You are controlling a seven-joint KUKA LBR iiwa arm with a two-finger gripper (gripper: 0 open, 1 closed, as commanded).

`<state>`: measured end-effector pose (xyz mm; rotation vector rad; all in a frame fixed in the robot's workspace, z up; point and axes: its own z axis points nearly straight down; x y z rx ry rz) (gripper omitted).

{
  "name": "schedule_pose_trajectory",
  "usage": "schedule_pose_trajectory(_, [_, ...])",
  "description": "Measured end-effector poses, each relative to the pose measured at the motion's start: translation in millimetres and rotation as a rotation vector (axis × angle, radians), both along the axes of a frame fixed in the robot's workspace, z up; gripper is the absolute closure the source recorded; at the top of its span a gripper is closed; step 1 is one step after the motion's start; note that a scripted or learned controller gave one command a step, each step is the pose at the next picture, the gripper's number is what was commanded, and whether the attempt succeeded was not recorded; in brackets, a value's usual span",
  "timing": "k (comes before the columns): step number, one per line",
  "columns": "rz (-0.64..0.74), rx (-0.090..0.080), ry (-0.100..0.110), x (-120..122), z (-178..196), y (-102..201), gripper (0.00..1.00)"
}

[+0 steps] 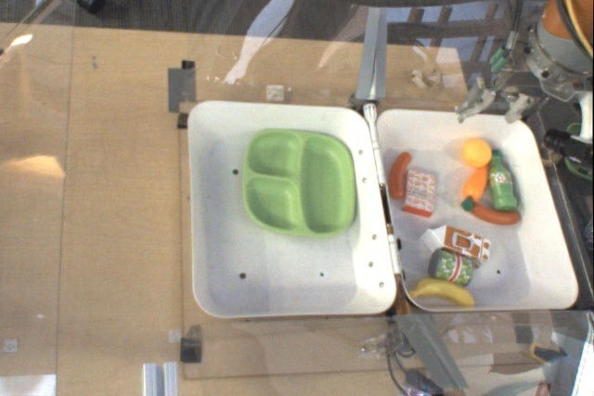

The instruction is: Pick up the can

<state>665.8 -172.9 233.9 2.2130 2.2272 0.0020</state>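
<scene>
gripper open above right bin's far rim; can near banana.

A green divided plate lies in the left bin. In the right bin, right of that plate: a sausage, small carton, orange ball, carrot, green bottle, banana.

The arm reaches in from the right — its hand spread open (holding nothing).
</scene>
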Motion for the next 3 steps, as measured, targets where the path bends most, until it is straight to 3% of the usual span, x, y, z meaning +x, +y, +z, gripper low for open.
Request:
schedule_pose_trajectory(1, [0.081, -0.001, -0.001, 2.8, -44.4, -32.3, 0.0])
schedule_pose_trajectory(2, [0.278, -0.002, -0.004, -101.8, -71.9, -32.6, 0.0])
schedule_pose_trajectory(3, [0.386, -0.002, -0.004, -104.4, -111.5, 19.0, 0.0])
